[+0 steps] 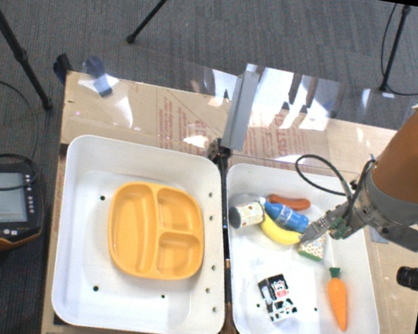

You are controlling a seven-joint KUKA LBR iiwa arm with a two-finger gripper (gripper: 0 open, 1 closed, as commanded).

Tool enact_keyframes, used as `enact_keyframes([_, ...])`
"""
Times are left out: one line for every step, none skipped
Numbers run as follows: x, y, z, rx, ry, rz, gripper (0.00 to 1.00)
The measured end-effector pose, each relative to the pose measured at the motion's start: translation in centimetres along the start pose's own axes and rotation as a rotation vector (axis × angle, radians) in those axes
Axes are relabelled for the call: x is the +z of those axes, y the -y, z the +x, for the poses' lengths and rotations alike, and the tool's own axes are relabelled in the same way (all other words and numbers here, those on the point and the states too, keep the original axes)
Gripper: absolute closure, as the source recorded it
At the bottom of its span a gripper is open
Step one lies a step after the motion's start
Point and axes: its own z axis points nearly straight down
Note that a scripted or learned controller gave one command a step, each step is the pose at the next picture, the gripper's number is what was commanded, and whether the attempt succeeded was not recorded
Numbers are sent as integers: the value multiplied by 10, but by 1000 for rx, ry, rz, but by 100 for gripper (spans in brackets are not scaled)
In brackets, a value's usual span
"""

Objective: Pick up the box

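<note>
Near edge, right bin point(362, 253): box point(278, 298) lies flat, black-and-white, tilted, well apart from the gripper, nearer the camera and to its left.
Beside box: carrot point(338, 302) at its right, apart.
Mid bin: gripper point(315, 238) hangs over a wedge point(312, 250); finger state cannot be told.
Left of gripper: banana point(280, 231), bottle point(287, 215), can point(246, 214), sausage point(289, 203) clustered.
Left bin point(76, 219): yellow tray point(156, 230).

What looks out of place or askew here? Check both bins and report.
Nothing spilled or damaged. The box lies skewed to the walls of the right bin, apart from the rest. The gripper sits over the banana and a small wedge, not the box.
</note>
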Motion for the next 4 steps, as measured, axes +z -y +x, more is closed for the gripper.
enact_keyframes([-6,43,-2,415,-2,3,100])
enact_keyframes([-34,19,19,901,0,4,100])
enact_keyframes([-63,63,19,1379,2,6,100])
enact_keyframes([-49,61,22,1724,2,8,100])
